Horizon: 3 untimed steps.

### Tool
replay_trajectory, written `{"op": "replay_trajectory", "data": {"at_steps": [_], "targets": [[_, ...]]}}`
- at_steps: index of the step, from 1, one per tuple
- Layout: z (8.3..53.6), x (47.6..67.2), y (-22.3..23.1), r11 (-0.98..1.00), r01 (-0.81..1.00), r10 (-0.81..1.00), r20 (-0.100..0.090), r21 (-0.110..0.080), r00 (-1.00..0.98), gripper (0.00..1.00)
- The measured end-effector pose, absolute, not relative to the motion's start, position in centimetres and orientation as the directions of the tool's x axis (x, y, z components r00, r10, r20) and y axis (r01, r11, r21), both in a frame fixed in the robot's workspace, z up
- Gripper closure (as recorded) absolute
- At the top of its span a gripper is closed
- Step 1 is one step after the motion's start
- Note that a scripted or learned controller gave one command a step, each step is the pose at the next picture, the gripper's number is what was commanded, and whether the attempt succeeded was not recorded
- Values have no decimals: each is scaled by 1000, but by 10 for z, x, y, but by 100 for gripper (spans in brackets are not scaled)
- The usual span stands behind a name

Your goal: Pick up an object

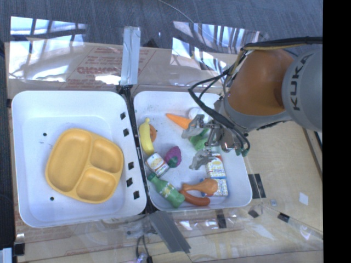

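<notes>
My gripper (198, 143) hangs over the middle of the right bin (238, 197), its two grey fingers (196, 126) spread open. A small green object (198, 141) lies between them, close to the upper finger. I cannot tell whether either finger touches it. An orange carrot (176, 119) and a white ball (193, 113) lie just above the gripper. A milk carton (217, 175) sits just below it. To the left are a purple eggplant (173, 155), a yellow banana (146, 137) and a small jar (158, 164).
Along the right bin's near wall lie a green bottle (168, 191), a chicken drumstick (201, 187) and a red sausage (196, 200). The left bin (33, 106) holds a yellow divided plate (83, 165). The arm's bulky wrist (263, 86) overhangs the right bin's far right corner.
</notes>
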<state>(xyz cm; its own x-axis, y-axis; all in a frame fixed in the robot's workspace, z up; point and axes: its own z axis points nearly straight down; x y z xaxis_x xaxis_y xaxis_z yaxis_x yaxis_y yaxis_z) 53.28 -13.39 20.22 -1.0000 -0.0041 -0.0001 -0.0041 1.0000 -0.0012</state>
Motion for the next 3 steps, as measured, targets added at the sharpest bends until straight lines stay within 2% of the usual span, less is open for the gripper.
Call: {"op": "replay_trajectory", "data": {"at_steps": [1,2,3], "targets": [[91,551,-168,985,-171,-171,-1,0,-985,0],[102,553,-165,984,-180,-180,-3,-1,-984,100],[229,610,-128,970,-242,-242,-14,-5,-970,100]]}}
